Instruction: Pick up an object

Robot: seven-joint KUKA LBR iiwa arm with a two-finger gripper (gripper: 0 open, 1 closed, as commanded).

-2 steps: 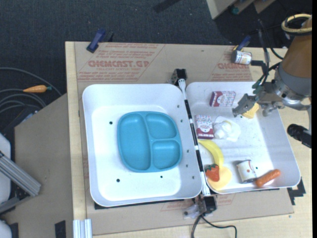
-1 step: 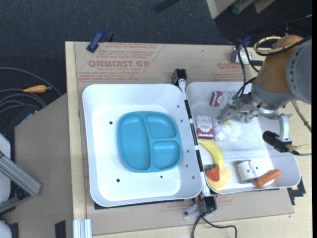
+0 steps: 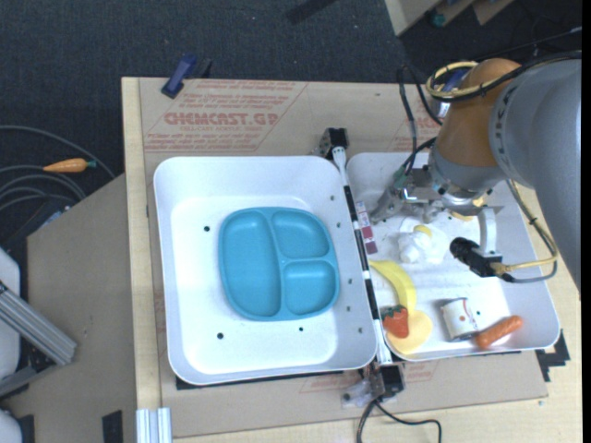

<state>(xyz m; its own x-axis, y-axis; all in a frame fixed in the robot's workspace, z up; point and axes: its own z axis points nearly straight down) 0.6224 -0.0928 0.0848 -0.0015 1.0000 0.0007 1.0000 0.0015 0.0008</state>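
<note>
In the right bin point(image 3: 536, 289) lie a yellow banana point(image 3: 394, 281), a small red fruit point(image 3: 395, 321) on a yellow disc point(image 3: 416, 332), a small silver can point(image 3: 455, 317) and an orange carrot point(image 3: 497, 331). A white crumpled item point(image 3: 415, 245) rests near the bin's middle. My gripper point(image 3: 413, 201) hangs low over the far part of this bin, just beyond the white item and apart from the banana. Nothing shows between its fingers.
The left bin point(image 3: 180, 247) holds a blue divided plate point(image 3: 277, 262). A rail with a small pink tag point(image 3: 369, 238) separates the two bins. A blue clip point(image 3: 179, 76) lies on the board's far edge; a stray carrot point(image 3: 65, 165) lies on the floor at left.
</note>
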